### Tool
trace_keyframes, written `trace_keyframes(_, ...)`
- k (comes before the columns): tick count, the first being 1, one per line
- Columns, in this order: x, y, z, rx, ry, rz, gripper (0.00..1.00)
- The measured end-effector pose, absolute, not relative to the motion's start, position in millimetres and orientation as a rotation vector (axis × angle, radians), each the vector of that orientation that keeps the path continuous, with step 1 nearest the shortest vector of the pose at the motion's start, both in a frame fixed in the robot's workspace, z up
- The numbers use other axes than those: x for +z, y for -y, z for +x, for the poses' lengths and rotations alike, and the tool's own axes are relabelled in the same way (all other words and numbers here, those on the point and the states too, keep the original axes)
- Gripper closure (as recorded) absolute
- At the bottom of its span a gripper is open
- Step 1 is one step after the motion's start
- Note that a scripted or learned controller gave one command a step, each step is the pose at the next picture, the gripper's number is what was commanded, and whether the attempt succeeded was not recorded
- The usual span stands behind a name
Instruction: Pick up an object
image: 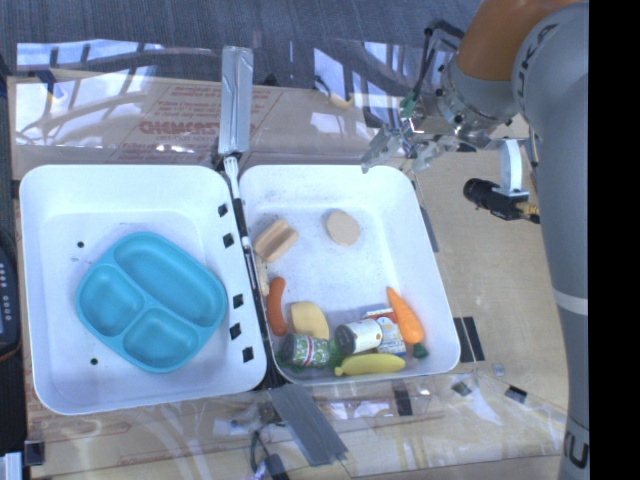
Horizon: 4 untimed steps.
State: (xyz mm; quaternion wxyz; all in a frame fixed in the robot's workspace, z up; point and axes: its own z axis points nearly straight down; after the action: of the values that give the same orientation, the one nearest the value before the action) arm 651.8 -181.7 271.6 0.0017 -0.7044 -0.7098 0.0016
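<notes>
I am hovering my gripper [395, 153] over the far corner of the right bin [425, 268], at about one o'clock from its middle, fingers spread apart and gripping nothing. The objects are lying below me: a round cookie [342, 227] near the centre, a carrot [404, 314] and banana [371, 364] crowding the five o'clock corner.

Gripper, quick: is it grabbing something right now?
Gripper: above the right bin's far corner, nothing seen in it; open or shut cannot be told.
</notes>
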Motion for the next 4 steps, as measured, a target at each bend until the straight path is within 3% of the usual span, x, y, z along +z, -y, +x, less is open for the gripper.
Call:
trace_keyframes(1,92,170,656.3,0.001,2.378,-2.05,0.0)
trace_keyframes(2,145,211,658.0,-0.001,2.412,-2.019,0.0)
trace_keyframes(3,90,180,645.0,0.003,2.444,-1.967,0.0)
trace_keyframes(4,103,180,646.5,0.002,2.45,-1.966,1.0)
